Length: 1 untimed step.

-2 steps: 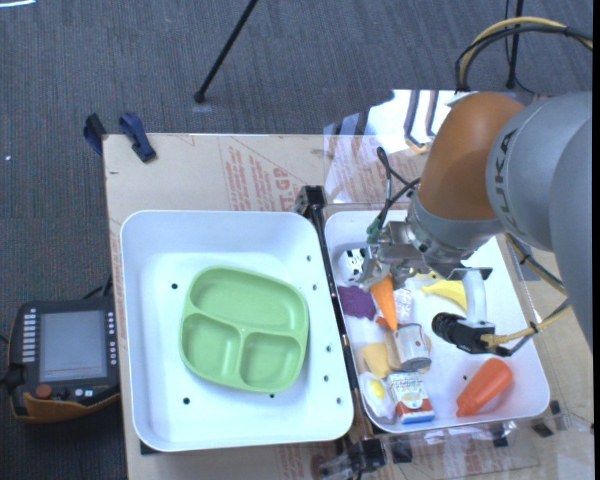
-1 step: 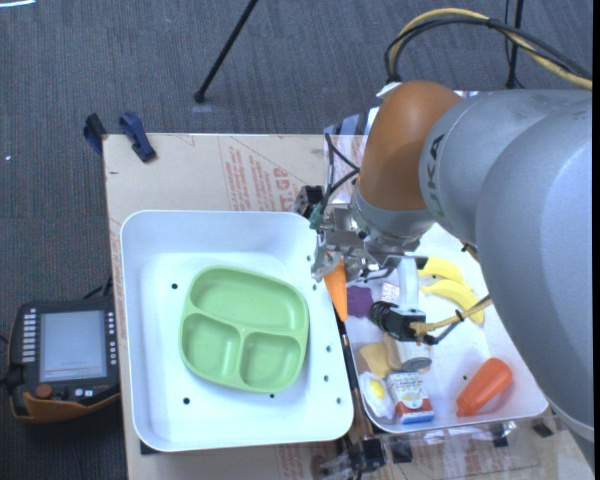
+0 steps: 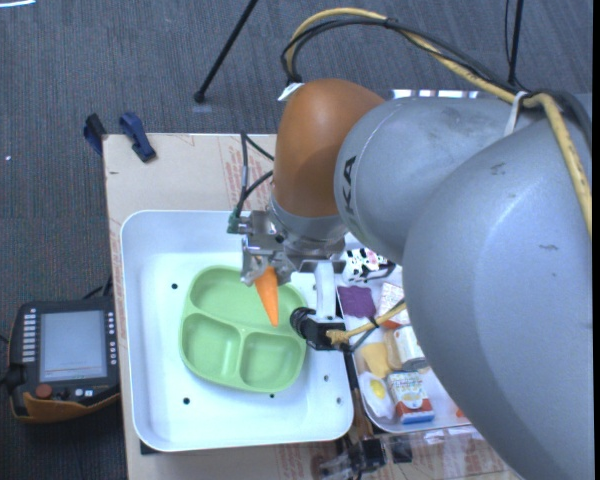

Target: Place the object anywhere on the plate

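Note:
A green divided plate (image 3: 238, 336) lies in the left white bin (image 3: 152, 388). Over the plate's upper right section hangs an orange carrot (image 3: 268, 299), pointing down and slightly right. My gripper (image 3: 263, 266) stands directly above it, with the carrot's upper end between the fingers. The carrot's tip is over the plate's ridge near the middle. I cannot tell whether the tip touches the plate.
The right bin (image 3: 365, 416) holds several small items, among them a purple block (image 3: 356, 299), a cow-patterned toy (image 3: 364, 262) and a juice box (image 3: 411, 392). The large grey arm (image 3: 460, 248) covers most of that bin. Blue clamps (image 3: 137, 136) sit at the bench's far left corner.

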Tool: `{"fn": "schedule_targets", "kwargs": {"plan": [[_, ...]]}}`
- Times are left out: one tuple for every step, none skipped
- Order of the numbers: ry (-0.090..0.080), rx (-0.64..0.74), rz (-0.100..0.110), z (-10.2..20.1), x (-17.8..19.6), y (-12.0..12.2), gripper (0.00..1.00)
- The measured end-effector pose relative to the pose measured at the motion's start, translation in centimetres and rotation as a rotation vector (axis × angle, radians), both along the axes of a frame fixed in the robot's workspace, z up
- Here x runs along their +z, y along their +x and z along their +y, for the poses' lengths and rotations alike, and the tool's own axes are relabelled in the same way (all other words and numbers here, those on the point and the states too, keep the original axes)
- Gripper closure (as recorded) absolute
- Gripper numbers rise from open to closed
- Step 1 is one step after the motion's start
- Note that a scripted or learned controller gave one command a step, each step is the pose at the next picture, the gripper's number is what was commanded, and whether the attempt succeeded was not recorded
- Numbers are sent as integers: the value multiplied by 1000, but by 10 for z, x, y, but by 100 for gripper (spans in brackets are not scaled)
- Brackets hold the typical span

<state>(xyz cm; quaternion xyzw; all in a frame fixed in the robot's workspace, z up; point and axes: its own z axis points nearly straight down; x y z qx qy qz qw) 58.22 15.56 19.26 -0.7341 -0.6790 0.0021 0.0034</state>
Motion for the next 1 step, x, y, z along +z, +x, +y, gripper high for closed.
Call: {"fn": "schedule_targets", "kwargs": {"plan": [[-3, -3, 1, -3, 0, 0, 0]]}}
